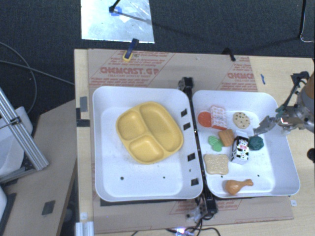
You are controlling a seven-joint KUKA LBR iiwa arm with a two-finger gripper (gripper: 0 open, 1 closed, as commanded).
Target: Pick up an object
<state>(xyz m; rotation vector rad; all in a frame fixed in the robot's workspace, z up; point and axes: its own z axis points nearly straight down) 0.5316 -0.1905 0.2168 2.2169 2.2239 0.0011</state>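
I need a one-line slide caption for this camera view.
Gripper reaches over right bin of toy food; yellow divided plate lies in left bin.

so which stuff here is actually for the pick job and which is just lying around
For the job:
claw
right bin items: cookie, teal piece, milk carton, bread slice, drumstick

Just lying about:
yellow divided plate in left bin
foil sheet

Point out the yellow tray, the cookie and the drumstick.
yellow tray [147,132], camera view, on the ridge where its three sections meet.
cookie [240,119], camera view, middle of its top face.
drumstick [235,185], camera view, on the thick meaty end.
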